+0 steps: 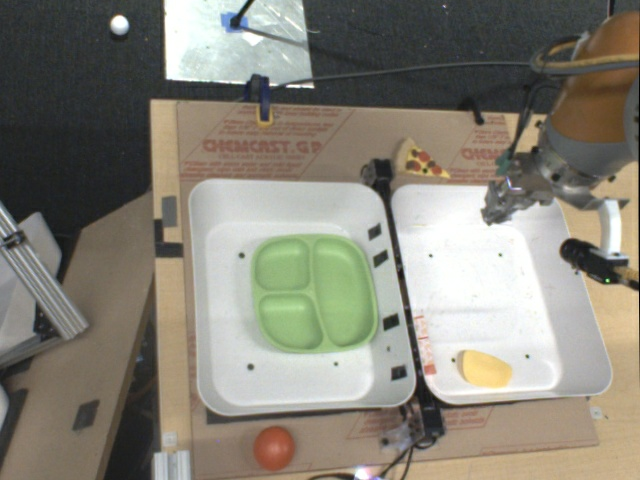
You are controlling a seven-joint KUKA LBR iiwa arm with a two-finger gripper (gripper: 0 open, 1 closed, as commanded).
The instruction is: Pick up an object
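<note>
Red ball (274,447) lowest in frame, outside the bins.
My arm (590,108) hangs upper right; gripper (497,208) spread I cannot tell. Yellow piece (485,369) in right bin (520,268), green tray (313,292) in left bin (220,268).

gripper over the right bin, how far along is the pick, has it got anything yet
Nothing looks picked up yet. The gripper hangs over the far part of the right bin with nothing visible between its fingers. The yellow object lies at that bin's near edge, apart from it, and the green tray sits in the left bin. Reaching, grasping and lifting all remain.
</note>
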